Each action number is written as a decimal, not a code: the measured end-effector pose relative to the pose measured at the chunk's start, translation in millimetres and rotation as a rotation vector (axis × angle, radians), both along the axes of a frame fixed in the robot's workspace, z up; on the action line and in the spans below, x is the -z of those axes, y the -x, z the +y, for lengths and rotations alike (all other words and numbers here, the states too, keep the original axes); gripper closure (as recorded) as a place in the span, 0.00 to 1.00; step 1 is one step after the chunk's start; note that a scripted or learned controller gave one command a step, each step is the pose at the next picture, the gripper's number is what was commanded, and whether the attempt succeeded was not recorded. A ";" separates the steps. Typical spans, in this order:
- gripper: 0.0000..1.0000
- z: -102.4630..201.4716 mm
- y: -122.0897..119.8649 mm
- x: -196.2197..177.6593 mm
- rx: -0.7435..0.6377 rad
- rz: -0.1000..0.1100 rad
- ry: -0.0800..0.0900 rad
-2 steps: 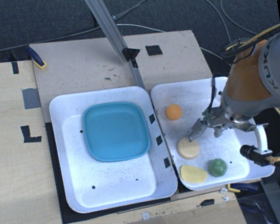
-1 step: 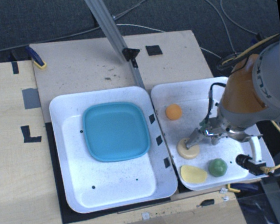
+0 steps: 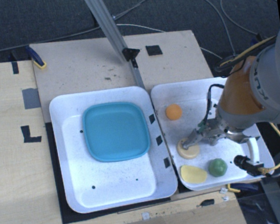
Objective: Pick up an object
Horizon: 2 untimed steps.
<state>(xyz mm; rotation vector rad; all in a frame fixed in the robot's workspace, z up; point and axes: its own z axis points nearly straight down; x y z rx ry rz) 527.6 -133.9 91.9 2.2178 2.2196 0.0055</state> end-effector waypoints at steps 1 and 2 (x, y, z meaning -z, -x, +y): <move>1.00 -0.1 -0.8 -10.8 -0.001 -0.003 0.002; 1.00 -8.2 -7.1 -65.8 0.001 0.002 0.001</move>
